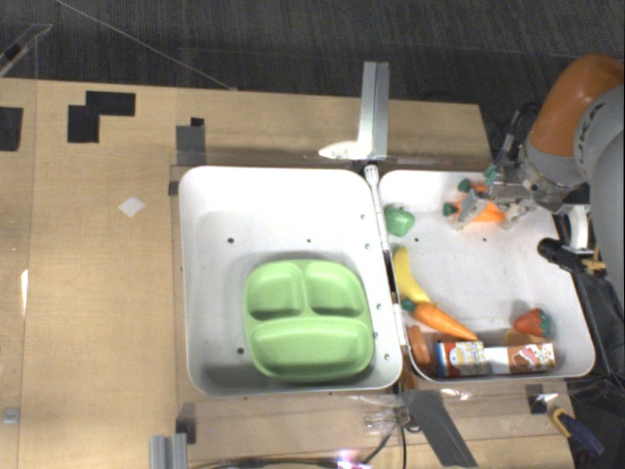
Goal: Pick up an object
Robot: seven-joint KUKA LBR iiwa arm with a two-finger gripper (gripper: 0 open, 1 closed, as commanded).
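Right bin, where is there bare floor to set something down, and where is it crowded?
The right bin has bare floor in its middle, bordered by the banana and carrot on the left, the bottle and strawberry below, and the gripper over a small orange object above. The bottom edge and left wall are crowded.

From my end both bins [210, 291] look like smooth white plastic with a soft sheen. The green tray [309, 319] in the left one is glossy moulded plastic. Bench [88, 291] reads as matt, pale wood-look board. The post [374, 106] behind the bins is brushed bare metal. Banana [408, 279], carrot [444, 320] and strawberry [528, 321] all look like shiny toy plastic, and the bottle [493, 358] has a printed label.
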